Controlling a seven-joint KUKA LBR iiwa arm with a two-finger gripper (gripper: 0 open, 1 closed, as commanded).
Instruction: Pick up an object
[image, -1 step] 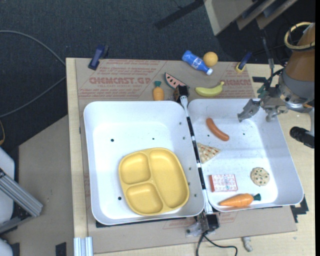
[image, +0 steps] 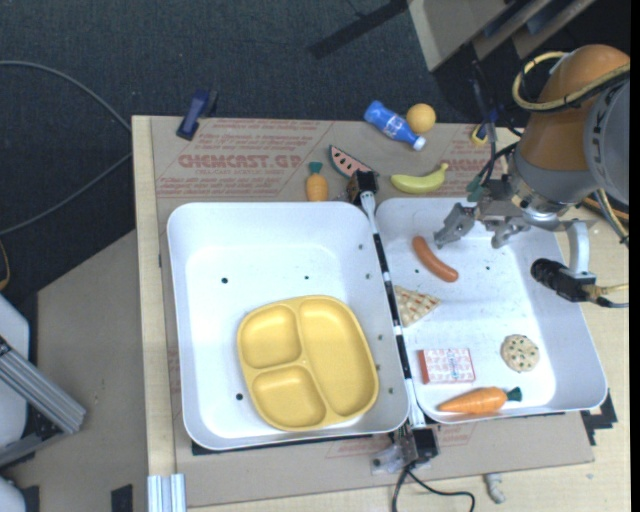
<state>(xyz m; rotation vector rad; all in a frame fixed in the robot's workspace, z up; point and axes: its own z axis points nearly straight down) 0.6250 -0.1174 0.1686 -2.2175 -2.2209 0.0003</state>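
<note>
While claw (image: 480, 226) hangs spread wide near right bin (image: 590, 365) back rim, hot dog (image: 436, 258) lies just beside.

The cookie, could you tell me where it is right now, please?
The cookie lies in the right bin, near its front right side, right of the pink card and just above the carrot.

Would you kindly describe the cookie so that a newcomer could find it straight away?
Look at the right bin, the one without the yellow tray. Near its lower right, above the carrot and to the right of the pink card, lies the cookie. It is the only round, pale thing with dark specks there.
</note>
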